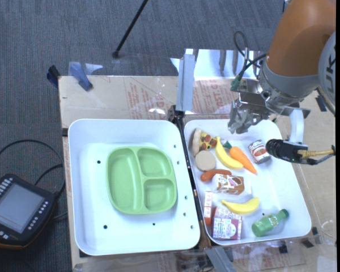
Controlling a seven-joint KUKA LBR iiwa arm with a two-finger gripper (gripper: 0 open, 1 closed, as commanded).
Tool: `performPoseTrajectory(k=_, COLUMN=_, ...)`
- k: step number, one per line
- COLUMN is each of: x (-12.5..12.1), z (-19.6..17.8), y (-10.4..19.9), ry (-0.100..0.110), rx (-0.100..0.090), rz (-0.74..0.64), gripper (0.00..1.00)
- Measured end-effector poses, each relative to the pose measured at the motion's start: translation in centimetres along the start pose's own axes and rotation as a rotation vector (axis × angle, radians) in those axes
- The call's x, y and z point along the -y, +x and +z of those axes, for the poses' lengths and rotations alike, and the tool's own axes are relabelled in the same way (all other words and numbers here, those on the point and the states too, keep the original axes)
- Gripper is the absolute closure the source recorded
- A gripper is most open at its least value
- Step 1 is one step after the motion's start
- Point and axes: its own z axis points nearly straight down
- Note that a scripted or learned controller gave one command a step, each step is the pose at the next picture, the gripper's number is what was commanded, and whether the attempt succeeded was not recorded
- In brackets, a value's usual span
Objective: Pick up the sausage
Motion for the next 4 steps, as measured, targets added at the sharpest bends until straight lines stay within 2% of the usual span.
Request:
performPoseTrajectory(k=1, x=3.8, z=11.2, y=1.7, ry=0.005, rx=-0.001, rz=-0.173, gripper=1.00)
performPoseTrajectory(k=2, x=-1.7, z=-8.1, y=-1.3, ry=0.001, rx=0.000, rz=-0.103, gripper=1.00)
performPoseTrajectory(k=3, x=-5.2, z=-9.1, y=3.1, ry=0.000, rx=0.000, rz=-0.319, gripper=1.00)
performPoseTrajectory(k=4, x=-0.1, z=7.6, y=11.2, ry=0.003, rx=0.000, rz=-0.402, gripper=1.00)
